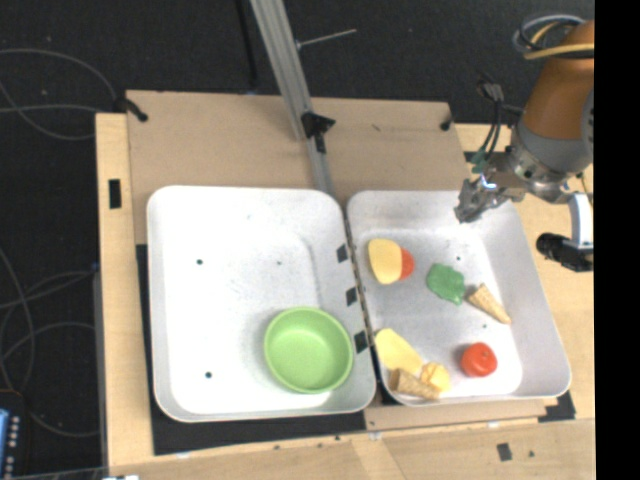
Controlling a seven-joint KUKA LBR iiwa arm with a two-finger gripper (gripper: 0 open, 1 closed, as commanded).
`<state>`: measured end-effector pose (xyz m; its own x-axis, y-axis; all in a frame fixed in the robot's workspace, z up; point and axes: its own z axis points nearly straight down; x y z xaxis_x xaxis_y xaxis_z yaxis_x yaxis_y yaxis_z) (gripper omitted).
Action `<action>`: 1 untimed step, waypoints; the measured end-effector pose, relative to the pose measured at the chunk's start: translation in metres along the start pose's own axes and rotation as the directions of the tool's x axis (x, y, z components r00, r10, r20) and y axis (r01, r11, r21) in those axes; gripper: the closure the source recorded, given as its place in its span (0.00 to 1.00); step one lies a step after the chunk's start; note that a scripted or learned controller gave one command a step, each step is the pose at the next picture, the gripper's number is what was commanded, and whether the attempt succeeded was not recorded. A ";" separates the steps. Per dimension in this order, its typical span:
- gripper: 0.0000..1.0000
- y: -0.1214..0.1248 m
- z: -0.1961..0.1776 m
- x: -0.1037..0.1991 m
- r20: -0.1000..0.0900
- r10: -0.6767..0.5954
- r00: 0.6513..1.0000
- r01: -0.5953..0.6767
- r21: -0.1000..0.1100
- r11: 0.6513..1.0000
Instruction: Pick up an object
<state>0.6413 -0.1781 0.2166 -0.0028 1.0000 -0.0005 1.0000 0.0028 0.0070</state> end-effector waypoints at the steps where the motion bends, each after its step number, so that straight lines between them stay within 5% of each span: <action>1: 1.00 0.001 -0.002 0.000 -0.001 -0.001 1.000 0.001 0.004 1.000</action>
<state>0.6422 -0.1783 0.2185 -0.0039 1.0000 0.0004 1.0000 0.0039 0.0032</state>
